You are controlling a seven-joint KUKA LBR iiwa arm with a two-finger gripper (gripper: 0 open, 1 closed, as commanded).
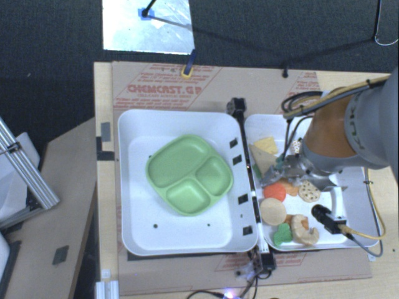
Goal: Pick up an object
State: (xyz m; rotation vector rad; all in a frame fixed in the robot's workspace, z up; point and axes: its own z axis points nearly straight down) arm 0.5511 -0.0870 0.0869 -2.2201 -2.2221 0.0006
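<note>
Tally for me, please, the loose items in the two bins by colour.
Green: 2, the tray and a small piece
Yellow: 1, the wedge
Red-orange: 1, the ball
Tan or cream: 3, a round, a cookie, a lump
Total: 7

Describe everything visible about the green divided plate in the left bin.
The pale green plastic divided plate lies flat, right side up, near the middle of the shallow white left bin. It has rounded corners and three compartments: one large, two smaller. It sits turned at an angle to the bin walls, touching only the bin floor. Nothing lies in it.
</note>
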